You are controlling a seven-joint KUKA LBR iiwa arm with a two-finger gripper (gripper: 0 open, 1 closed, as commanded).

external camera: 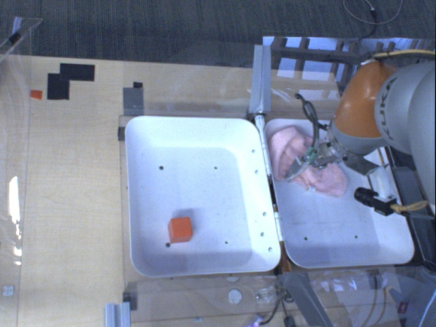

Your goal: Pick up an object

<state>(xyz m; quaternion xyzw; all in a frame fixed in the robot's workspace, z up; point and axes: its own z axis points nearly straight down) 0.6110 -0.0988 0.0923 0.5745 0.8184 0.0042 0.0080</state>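
A pink soft object, like a crumpled cloth or plush, lies in the upper left part of the right bin. My gripper reaches down from the right onto its middle, with the fingers low against the pink material. An orange cube sits in the lower left part of the left bin, far from the gripper.
The grey arm with its orange band hangs over the right bin's upper right corner. A black cable connector lies over the right bin's right side. A metal divider stands behind the gap between the bins.
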